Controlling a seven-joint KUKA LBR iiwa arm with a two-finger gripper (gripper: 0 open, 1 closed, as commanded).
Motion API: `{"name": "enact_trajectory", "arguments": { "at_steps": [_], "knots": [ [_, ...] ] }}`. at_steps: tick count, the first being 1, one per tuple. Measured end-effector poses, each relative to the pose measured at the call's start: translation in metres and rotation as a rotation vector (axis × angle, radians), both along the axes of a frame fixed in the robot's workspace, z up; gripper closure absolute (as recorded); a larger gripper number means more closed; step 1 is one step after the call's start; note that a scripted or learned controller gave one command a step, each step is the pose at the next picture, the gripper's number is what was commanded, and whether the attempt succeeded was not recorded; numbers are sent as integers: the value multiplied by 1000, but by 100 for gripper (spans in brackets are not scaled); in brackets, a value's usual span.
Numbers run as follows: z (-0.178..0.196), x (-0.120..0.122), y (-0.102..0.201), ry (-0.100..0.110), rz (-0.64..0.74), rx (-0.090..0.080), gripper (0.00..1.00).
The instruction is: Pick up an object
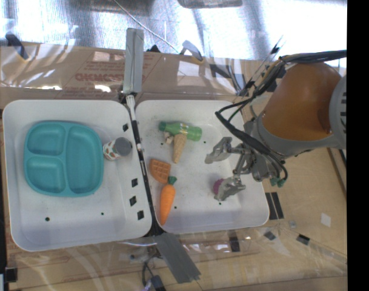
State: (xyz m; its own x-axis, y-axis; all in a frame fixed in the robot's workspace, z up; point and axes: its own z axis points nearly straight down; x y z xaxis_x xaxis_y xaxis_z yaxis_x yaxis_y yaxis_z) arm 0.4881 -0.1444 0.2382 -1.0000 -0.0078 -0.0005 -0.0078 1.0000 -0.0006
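Observation:
My gripper [223,170] hangs over the right part of the right bin [196,220], its two fingers spread wide apart and nothing between them. One fingertip [216,152] points toward the bin's middle, the other fingertip [228,188] sits right by a small dark purple object [219,187]. Further left lie a green bottle [181,130], an ice-cream cone [179,147], a waffle-like orange piece [160,170] and a carrot [166,202].
The left bin [26,223] holds a teal divided plate [64,157] and a small grey-topped cup [117,148] near the divider. Cables run from the arm's orange band [299,105] above the right bin's rim.

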Motion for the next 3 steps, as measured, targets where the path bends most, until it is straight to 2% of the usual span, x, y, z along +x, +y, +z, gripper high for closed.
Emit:
{"name": "enact_trajectory", "arguments": {
  "at_steps": [1, 2, 3],
  "knots": [
    [-146, 41, 30, -2, -296, 1, 0],
    [-136, 43, 32, -3, -287, 1, 100],
    [-45, 4, 71, -3, -733, 2, 100]
  ]
}}
